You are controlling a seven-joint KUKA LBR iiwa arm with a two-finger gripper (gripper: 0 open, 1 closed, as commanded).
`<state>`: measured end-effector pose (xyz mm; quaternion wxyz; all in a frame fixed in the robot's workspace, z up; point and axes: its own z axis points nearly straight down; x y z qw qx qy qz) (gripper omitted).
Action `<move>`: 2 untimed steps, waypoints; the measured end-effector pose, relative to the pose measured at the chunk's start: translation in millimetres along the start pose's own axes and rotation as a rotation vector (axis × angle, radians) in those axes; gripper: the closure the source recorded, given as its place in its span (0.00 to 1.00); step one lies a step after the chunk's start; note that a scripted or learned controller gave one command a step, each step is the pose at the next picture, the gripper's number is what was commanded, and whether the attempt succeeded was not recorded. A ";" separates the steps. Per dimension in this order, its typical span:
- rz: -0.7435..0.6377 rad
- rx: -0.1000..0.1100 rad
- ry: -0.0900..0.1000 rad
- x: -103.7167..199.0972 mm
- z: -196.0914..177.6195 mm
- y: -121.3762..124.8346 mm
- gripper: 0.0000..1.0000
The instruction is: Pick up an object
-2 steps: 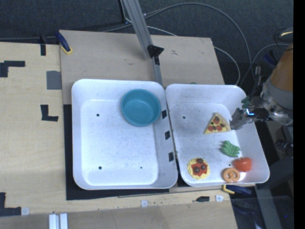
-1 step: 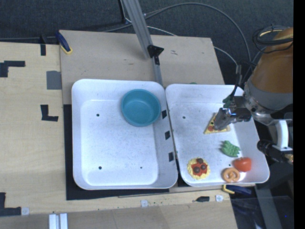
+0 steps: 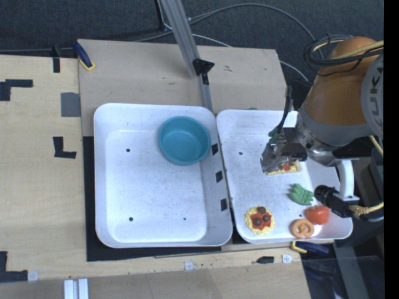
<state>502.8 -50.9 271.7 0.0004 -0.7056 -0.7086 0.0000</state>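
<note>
My gripper (image 3: 275, 161) reaches down into the right bin (image 3: 243, 167), right over a small tan item with red spots (image 3: 287, 166) that pokes out beside it. Whether that item sits between the fingers cannot be made out. Nearer the front of the same bin lie a green leafy toy (image 3: 302, 195), a red tomato-like piece (image 3: 318, 214), an orange ring-shaped piece (image 3: 303, 228) and a yellow round with red toppings (image 3: 259, 220). A blue bowl (image 3: 183, 140) rests at the back of the left bin (image 3: 124, 192).
A slanted grey metal pole (image 3: 187, 39) crosses above the bins' back edge near the middle. The arm's grey and orange body (image 3: 343, 98) overhangs the right bin's far right side. Cables trail over the dark floor behind the bench.
</note>
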 end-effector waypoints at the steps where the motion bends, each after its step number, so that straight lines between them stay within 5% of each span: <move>1: 0.000 0.000 0.000 53.1 0.3 -6.1 1.00; 2: 0.000 0.002 -0.001 104.8 19.7 -11.7 1.00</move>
